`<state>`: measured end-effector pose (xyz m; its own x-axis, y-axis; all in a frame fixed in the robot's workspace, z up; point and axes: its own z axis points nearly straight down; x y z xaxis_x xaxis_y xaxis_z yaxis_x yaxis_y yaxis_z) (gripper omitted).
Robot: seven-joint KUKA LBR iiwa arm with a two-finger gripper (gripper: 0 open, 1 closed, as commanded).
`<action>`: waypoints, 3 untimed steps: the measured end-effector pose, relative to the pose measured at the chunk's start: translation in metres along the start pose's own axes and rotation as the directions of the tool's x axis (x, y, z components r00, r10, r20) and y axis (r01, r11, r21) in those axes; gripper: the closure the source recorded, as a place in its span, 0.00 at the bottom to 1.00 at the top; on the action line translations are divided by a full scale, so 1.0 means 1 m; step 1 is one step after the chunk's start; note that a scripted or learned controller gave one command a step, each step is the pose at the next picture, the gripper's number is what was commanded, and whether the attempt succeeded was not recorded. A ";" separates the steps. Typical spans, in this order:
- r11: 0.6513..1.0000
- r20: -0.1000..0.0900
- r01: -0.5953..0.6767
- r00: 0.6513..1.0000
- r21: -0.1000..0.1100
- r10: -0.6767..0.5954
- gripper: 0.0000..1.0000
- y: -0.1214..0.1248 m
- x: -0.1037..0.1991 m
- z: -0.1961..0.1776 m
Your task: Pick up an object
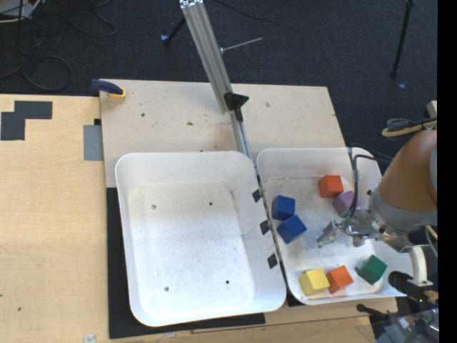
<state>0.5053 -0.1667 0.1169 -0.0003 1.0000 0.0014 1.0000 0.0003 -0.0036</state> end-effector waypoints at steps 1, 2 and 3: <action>1.000 -0.002 -0.008 1.000 0.005 0.008 1.00 -0.001 -0.002 -0.006; 1.000 0.001 0.001 1.000 -0.004 -0.001 1.00 0.000 0.007 -0.060; 1.000 0.002 0.000 1.000 -0.005 0.000 1.00 0.002 0.006 -0.111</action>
<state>0.5075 -0.1607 0.2277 -0.0006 1.0000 -0.0006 1.0000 0.0006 0.0012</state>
